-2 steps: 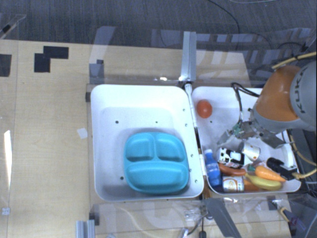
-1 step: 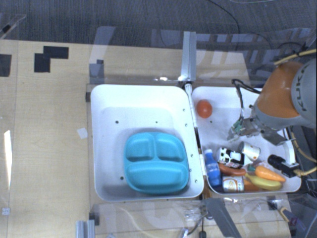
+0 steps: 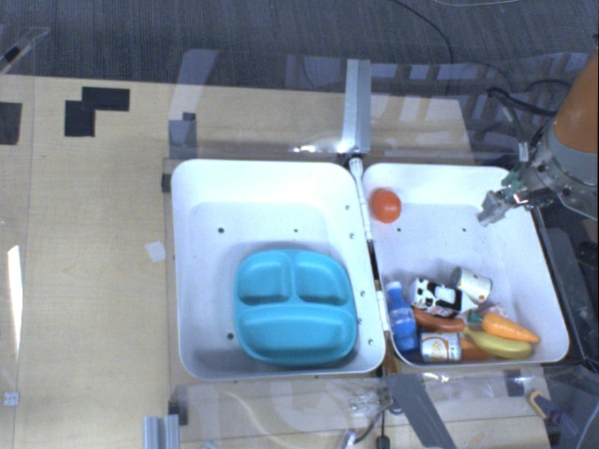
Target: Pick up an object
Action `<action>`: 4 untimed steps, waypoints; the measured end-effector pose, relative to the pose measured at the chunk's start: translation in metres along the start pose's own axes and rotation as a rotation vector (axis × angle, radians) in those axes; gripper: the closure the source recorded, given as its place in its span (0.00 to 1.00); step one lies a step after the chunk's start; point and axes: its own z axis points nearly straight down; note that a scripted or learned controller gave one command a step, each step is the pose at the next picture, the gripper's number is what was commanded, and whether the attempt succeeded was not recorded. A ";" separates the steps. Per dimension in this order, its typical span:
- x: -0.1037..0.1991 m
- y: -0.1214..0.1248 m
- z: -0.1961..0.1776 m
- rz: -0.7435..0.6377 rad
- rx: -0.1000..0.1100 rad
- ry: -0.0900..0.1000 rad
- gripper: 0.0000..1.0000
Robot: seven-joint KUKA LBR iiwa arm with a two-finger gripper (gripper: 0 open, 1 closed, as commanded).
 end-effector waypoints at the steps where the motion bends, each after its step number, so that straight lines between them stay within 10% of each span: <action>1: -0.053 0.036 -0.049 -0.160 -0.001 -0.001 1.00; 2: -0.035 0.097 -0.025 -0.280 -0.001 0.000 1.00; 3: -0.002 0.110 -0.100 -0.689 -0.005 -0.002 1.00; 4: 0.052 0.074 0.007 -0.413 0.002 0.003 1.00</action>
